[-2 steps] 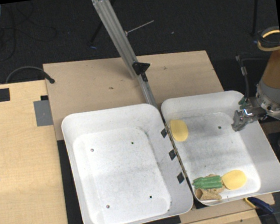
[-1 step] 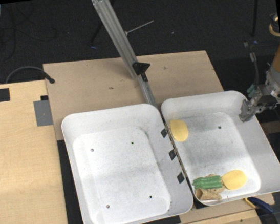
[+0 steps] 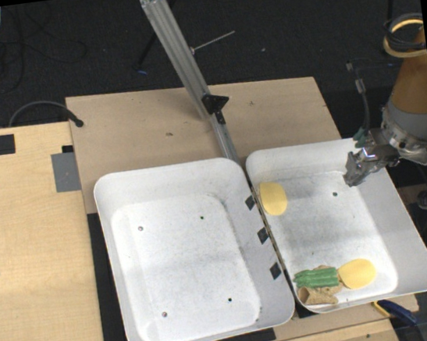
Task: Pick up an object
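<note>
Two shallow white bins are seen side by side on the bench, and the objects that could be picked up lie in the right bin (image 3: 413, 244). A yellow rounded object (image 3: 273, 198) rests at the bin's left wall, in the middle of the frame. Three more things are clustered at the lower edge of that bin: a green object (image 3: 317, 276), a second yellow object (image 3: 357, 272) just beside it to the right, and a small tan piece (image 3: 319, 295) below the green one, touching it. The gripper (image 3: 354, 169) is held over the upper right part of the same bin, at the right of the frame, with nothing visibly between its parts; whether it is open or closed cannot be told at this size. The yellow rounded object lies to the gripper's left and slightly lower in the frame, well apart from it, while the cluster lies well below it. The green object's long axis runs roughly left to right. A reach to the left, or downward in the frame, is judged to be needed.
</note>
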Controlling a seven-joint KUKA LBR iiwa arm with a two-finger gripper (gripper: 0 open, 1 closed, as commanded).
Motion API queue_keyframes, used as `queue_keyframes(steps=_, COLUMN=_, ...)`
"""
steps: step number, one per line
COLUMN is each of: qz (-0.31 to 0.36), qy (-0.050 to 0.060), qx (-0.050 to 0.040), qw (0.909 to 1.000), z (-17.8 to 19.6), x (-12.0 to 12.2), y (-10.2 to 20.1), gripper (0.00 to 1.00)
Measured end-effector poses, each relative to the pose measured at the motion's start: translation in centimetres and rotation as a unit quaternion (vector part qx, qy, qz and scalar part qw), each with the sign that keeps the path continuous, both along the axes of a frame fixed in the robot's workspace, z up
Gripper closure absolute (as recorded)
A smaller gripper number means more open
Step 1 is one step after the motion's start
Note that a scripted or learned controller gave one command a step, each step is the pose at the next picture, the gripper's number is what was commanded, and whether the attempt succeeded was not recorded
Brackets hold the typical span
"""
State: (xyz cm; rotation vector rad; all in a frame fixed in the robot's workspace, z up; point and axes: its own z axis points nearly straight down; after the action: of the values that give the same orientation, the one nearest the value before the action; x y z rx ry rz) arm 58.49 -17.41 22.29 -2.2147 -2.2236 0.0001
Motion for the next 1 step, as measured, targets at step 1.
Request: queue_keyframes(steps=1, qz=0.000, qy=0.001, qx=0.0004, qw=1.0000, z=-0.15, x=-1.17, y=5.08, gripper=1.00)
